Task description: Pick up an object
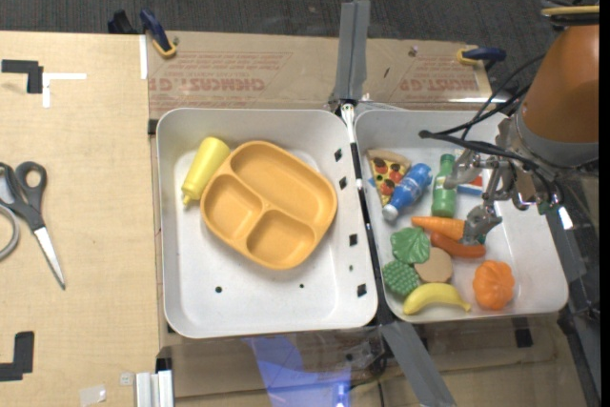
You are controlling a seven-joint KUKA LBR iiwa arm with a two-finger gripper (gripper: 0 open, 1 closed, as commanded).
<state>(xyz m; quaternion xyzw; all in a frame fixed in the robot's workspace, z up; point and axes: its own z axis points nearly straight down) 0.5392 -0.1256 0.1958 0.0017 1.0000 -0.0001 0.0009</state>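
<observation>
My gripper (474,197) hangs low over the right bin (534,300), its two fingers spread apart and open, with nothing between them. One fingertip (482,222) is down by the right end of an orange carrot (440,227); the other (464,170) is beside a green bottle (444,191). Around them lie a blue bottle (408,189), a pizza slice (385,172), a green leaf (412,245), a banana (435,300) and an orange (493,285).
The left bin (191,300) holds an orange divided plate (270,203) and a yellow bottle (202,169). Scissors (33,214) lie on the wooden board at far left. A metal bar (353,52) runs between the bins at the back.
</observation>
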